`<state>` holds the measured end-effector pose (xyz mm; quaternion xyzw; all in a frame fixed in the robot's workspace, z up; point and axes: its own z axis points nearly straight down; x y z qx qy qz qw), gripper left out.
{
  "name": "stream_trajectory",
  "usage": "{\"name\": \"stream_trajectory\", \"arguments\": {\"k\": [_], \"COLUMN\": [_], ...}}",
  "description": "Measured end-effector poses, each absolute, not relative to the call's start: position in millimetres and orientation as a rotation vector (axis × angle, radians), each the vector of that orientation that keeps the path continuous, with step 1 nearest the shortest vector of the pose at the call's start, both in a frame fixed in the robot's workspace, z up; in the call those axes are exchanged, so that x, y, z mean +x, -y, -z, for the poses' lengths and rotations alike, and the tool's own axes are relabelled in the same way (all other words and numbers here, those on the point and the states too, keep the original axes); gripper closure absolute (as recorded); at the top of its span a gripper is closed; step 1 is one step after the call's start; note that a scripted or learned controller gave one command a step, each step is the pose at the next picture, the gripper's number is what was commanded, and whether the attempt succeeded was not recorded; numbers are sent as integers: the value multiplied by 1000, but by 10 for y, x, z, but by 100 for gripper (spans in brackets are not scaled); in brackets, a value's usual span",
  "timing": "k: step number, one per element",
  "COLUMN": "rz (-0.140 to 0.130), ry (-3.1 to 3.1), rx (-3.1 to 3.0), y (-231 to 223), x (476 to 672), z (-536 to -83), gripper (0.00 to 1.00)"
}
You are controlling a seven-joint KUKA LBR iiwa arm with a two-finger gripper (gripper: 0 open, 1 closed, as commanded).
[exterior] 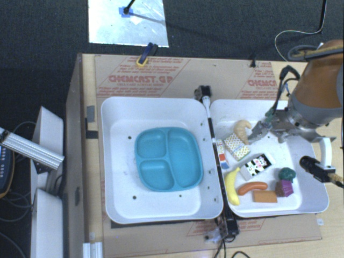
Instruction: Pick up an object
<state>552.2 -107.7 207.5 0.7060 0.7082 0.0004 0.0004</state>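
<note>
My gripper (pixel 258 131) hangs low over the back of the right bin (pixel 312 198), reaching in from the right. Its tip is just right of a tan croissant-shaped piece (pixel 242 128), and nothing is visibly held. In front of it lie a dotted cream box (pixel 236 146) and a black-and-white box (pixel 255 165). Further forward are a yellow banana (pixel 231 185), a red sausage (pixel 251 187), an orange block (pixel 264 196), a purple piece (pixel 285 188) and a green piece (pixel 287 173).
The left bin (pixel 118 122) holds a blue divided plate (pixel 168 159). A dark rail (pixel 213 144) runs between the two bins. The arm's grey body and orange band (pixel 321 85) fill the space over the right bin's far right side.
</note>
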Motion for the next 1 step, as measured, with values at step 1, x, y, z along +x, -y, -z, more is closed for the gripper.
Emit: {"name": "stream_trajectory", "arguments": {"k": [1], "rz": [-3], "ry": [-2222], "rx": [2219], "y": [865], "x": [5756], "z": [-947], "gripper": [0]}}
